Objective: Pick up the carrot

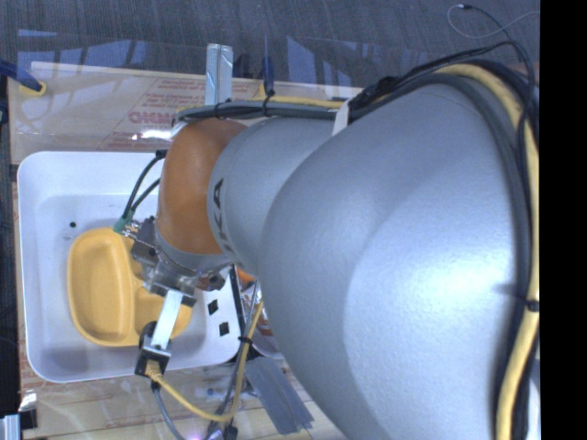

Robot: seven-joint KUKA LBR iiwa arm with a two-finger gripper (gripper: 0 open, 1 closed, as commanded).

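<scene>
Well, the arm (394, 246) reaches in from the right and looms large, covering the right half of the bench (138, 108). Its orange band (188, 191) sits over the left bin's (37, 246) right side, wrist pointing down into it.

- Gripper (158, 271): low over the bin, just beside or on the right edge of a yellow dish (101, 287). Contact unclear. Whether it is open or closed, cannot tell; the wrist hides that end. Nothing seen held.
- Yellow dish: oval, lies in the near-left part of the bin, hollow side up.
- Small dark speck (73, 225) on the bin floor, far of the dish.
- Carrot: place not certain. An orange-red sliver (262, 332) peeks out at the arm's lower edge, right of the gripper, near side. Cannot tell if that is it.
</scene>
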